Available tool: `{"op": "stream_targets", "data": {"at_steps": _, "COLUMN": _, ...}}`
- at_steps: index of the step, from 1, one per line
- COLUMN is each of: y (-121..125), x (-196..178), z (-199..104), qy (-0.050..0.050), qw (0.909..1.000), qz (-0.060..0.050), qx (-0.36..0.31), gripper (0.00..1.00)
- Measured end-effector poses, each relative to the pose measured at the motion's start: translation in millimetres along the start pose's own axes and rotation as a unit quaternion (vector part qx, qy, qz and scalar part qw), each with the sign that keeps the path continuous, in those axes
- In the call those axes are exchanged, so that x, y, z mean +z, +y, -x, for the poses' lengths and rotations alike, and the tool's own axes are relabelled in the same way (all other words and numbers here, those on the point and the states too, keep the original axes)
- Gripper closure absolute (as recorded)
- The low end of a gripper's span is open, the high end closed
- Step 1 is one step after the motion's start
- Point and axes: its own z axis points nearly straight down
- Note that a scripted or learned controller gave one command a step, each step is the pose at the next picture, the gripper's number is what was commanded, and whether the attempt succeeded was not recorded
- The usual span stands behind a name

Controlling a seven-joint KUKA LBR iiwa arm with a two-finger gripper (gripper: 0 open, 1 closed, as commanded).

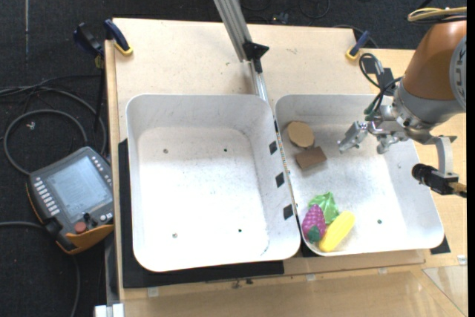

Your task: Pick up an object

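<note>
In the right bin (415, 226), a round tan disc (300, 134) lies near the back left, with a brown block (310, 158) touching its front edge. At the front left of that bin sit a purple grape bunch (313, 219), a green leafy piece (324, 203) and a yellow fruit (336, 231), packed together. My gripper (366, 142) hovers over the back right part of the bin, to the right of the disc and block. Its fingers are spread open and nothing is between them.
The left bin (148, 159) sits beside the right one. A slanted metal pole (226, 0) meets the bench behind the bins' shared wall. Clamps (119, 37) (356, 47) grip the back corners. A teach pendant (70, 197) lies on the floor at left.
</note>
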Motion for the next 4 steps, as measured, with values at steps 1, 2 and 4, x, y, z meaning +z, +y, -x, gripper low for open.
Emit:
{"op": "stream_targets", "data": {"at_steps": 1, "y": 3.3, "x": 63.4, "z": 0.4, "qy": 0.0, "qw": 1.0, "qz": 0.0, "qx": 0.0, "gripper": 0.0}}
{"op": "stream_targets", "data": {"at_steps": 2, "y": 5.4, "x": 48.8, "z": 1.0, "qy": -0.001, "qw": 1.0, "qz": 0.003, "qx": 0.0, "gripper": 1.0}}
{"op": "stream_targets", "data": {"at_steps": 4, "y": 8.5, "x": -68.6, "z": -0.8, "qy": -0.002, "qw": 1.0, "qz": 0.006, "qx": -0.002, "gripper": 1.0}}
